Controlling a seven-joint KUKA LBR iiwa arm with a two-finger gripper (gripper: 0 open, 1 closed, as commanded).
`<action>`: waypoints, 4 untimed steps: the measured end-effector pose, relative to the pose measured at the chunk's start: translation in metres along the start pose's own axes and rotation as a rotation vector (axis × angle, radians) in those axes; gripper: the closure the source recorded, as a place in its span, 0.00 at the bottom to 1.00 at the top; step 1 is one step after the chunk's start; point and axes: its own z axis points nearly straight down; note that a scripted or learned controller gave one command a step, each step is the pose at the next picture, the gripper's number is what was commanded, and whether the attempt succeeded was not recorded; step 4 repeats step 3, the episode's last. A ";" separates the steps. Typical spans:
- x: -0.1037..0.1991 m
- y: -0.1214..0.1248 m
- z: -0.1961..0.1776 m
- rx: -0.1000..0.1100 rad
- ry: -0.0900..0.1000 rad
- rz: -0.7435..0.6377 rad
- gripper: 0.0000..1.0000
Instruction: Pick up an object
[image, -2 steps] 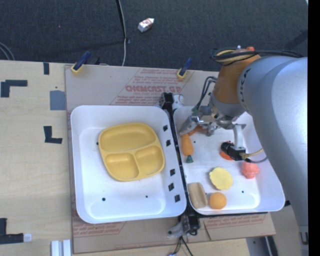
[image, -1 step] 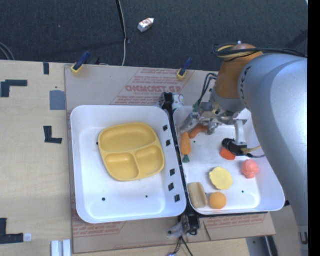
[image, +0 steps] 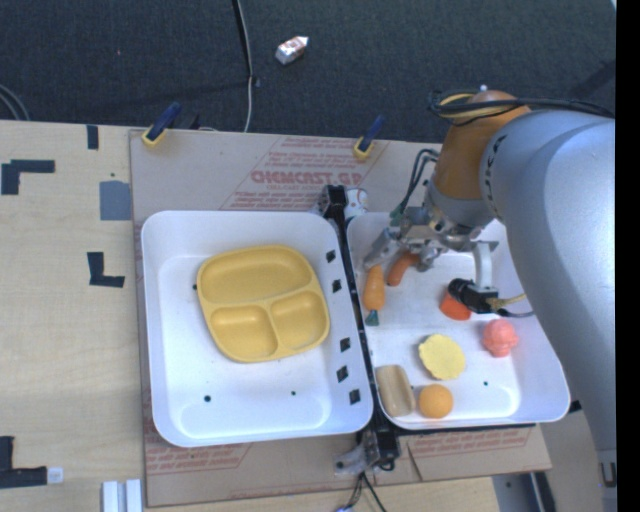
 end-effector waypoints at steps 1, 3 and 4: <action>-0.011 -0.011 -0.002 -0.021 -0.006 -0.003 0.00; 0.058 -0.046 -0.107 -0.027 -0.002 -0.009 1.00; 0.058 -0.046 -0.107 -0.027 -0.002 -0.009 1.00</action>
